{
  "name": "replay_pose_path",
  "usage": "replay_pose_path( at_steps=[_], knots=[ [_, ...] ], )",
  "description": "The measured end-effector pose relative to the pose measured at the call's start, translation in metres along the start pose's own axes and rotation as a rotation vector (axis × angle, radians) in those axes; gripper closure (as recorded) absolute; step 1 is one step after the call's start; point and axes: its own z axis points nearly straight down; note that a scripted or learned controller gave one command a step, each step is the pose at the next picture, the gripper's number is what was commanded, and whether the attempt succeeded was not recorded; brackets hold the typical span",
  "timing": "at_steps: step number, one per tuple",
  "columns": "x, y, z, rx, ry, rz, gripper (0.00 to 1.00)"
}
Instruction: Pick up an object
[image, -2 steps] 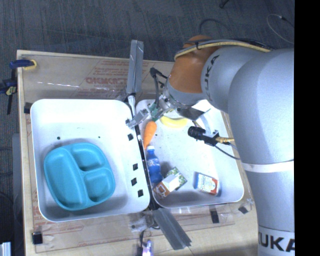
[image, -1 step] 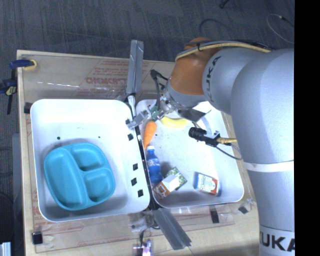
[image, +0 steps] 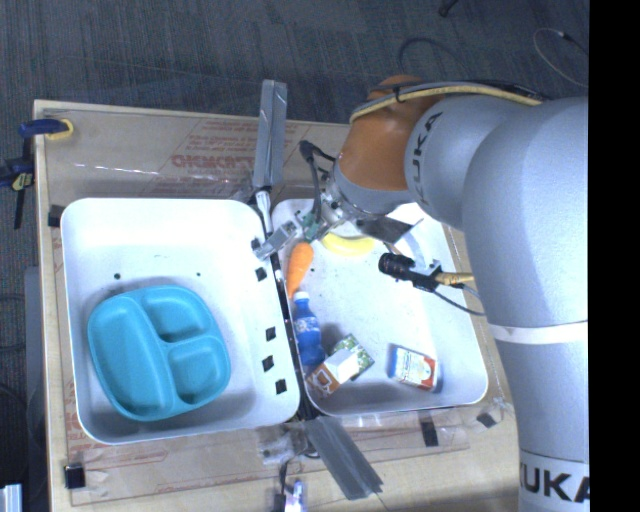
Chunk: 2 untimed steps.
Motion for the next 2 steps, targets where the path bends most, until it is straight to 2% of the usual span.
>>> replay_pose_path(
  at_steps=[1,2],
  knots=[
    [0.0007,-0.0011,0.0002,-0.009,-0.003,-0.058,0.00],
    [0.0007,-0.0018,0.0000,-0.007,-0.002,-0.077,0.00]
  ],
)
